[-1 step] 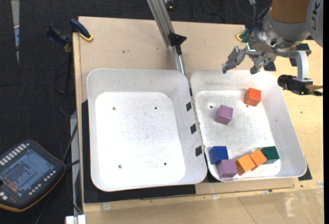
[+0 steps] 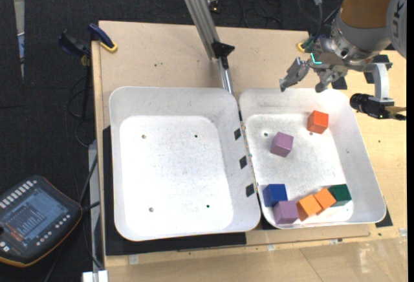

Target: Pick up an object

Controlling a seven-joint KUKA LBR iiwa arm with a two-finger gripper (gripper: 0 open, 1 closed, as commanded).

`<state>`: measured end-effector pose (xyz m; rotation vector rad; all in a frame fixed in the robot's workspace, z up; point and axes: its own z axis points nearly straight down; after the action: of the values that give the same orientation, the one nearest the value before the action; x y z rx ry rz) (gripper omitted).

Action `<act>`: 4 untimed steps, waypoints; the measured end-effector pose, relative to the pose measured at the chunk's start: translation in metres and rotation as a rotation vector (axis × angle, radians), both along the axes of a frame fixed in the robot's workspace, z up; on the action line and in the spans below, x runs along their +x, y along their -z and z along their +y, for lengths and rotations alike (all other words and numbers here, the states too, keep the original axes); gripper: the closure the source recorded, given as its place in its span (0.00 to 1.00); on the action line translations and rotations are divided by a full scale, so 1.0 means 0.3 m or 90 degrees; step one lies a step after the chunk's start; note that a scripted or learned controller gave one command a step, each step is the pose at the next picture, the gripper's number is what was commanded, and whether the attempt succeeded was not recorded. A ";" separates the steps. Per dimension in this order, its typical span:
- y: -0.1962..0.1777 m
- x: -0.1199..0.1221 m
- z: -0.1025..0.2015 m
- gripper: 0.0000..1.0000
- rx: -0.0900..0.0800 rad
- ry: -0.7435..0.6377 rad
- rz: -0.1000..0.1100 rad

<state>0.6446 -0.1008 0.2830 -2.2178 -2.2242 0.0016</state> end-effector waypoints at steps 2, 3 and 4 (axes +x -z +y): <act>0.323 0.018 -0.002 0.00 0.000 0.002 0.002; 0.488 0.016 -0.033 0.00 0.000 0.003 0.002; 0.440 0.022 -0.033 1.00 -0.001 0.003 -0.003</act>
<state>0.6513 -0.1107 0.1510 -2.2250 -2.2223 -0.0013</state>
